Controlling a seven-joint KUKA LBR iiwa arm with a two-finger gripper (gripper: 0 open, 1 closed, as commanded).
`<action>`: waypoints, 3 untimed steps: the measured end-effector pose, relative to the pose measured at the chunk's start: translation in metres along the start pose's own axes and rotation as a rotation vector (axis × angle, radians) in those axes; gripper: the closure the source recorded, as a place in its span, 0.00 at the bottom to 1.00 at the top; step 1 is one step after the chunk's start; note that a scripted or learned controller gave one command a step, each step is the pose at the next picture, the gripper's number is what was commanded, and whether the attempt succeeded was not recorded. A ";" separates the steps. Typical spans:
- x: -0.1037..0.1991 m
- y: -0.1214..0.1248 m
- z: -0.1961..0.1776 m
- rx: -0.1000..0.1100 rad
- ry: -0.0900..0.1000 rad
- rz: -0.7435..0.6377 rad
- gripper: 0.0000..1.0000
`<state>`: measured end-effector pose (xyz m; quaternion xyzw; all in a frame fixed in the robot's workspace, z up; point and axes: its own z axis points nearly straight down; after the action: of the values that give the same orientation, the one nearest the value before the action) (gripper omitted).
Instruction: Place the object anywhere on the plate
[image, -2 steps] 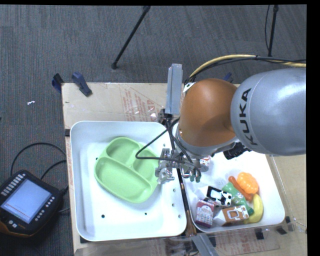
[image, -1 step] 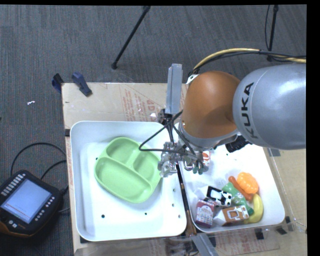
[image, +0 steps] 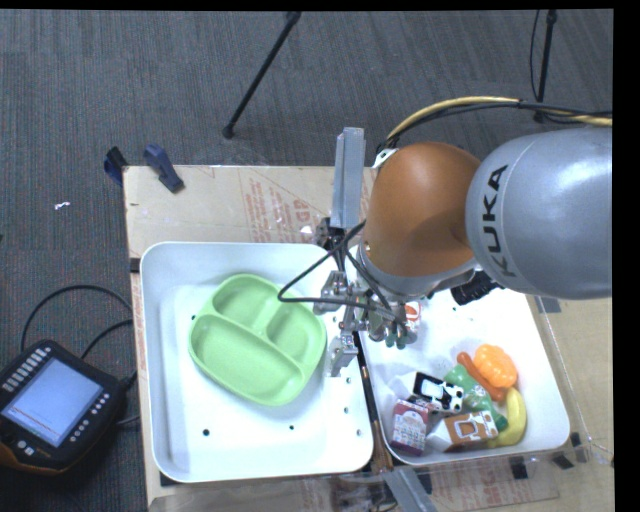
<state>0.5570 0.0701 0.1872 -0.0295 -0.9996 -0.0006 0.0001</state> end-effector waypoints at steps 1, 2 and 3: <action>0.016 -0.031 0.000 0.000 0.001 -0.035 0.00; 0.085 0.049 -0.026 0.002 0.003 0.173 0.00; 0.067 0.096 -0.051 0.001 0.001 0.048 0.00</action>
<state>0.4956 0.1695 0.2379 -0.0537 -0.9986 -0.0002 0.0004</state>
